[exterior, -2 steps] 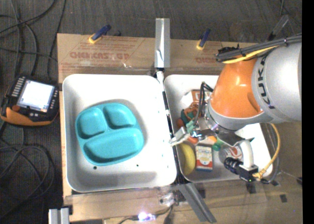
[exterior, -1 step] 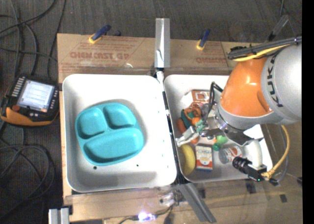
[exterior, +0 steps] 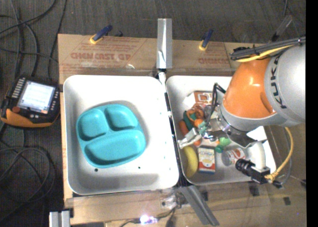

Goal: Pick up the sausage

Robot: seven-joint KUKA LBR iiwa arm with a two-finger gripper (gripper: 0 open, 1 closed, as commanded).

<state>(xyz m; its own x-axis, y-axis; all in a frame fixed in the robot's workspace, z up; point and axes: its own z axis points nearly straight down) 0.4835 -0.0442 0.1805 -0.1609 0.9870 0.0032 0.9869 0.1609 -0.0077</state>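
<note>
- Orange band and grey arm hang over the right bin (exterior: 175, 121), with the claw (exterior: 207, 130) low among the clutter.
- Whether the claw is spread or pinching, I cannot tell; nothing shows clearly between its tips.
- My guess is the sausage (exterior: 184, 127) is the reddish piece by the bin's left wall, just beside the claw, apparently resting in the bin.
- Judged so, the reach is made; the grasp and lift remain.
- Count: 2 bins, 1 teal tray (exterior: 112, 134) in the left bin (exterior: 69, 171), 1 banana (exterior: 191, 160), 1 small carton (exterior: 207, 160).
</note>
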